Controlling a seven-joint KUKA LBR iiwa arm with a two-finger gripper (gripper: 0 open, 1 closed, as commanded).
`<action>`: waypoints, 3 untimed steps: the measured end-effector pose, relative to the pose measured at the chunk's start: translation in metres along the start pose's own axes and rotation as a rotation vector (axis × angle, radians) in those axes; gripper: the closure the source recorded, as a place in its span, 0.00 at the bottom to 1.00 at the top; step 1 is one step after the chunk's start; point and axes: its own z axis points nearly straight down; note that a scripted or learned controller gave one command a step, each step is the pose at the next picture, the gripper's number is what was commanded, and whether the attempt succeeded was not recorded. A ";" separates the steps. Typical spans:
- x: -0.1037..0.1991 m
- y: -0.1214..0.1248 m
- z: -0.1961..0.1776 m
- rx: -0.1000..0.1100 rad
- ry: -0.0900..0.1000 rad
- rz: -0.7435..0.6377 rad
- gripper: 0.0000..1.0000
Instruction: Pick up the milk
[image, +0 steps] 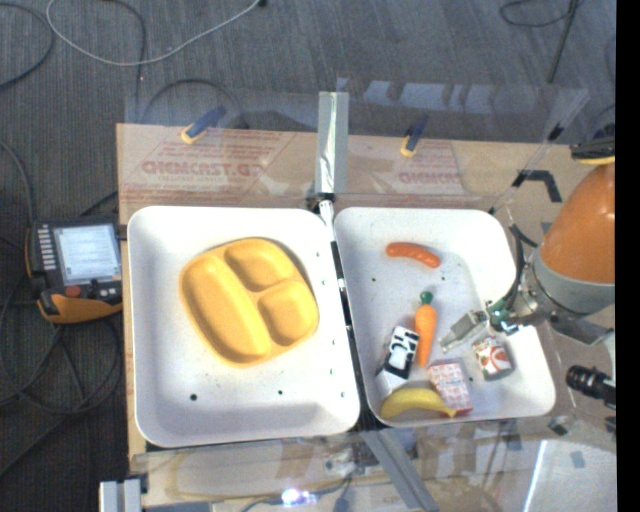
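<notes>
Hand (478, 322) low over right bin (480, 232) — carrot (426, 333), milk (402, 352) just beside

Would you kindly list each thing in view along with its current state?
Milk carton: lying in the right bin, not held.
Carrot: lying beside the milk carton.
Banana: lying at the bin's near edge.
Sausage: lying alone, far side.
Pink box: lying against the banana.
Red-and-white carton: lying below the gripper.
Yellow tray: flat in the left bin.
Gripper: low in the right bin, holding nothing.
</notes>
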 end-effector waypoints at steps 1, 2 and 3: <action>0.040 0.076 0.076 -0.014 -0.010 -0.367 0.00; 0.110 0.101 0.009 -0.001 -0.002 -0.448 0.00; 0.132 0.095 0.009 0.001 -0.004 -0.489 0.00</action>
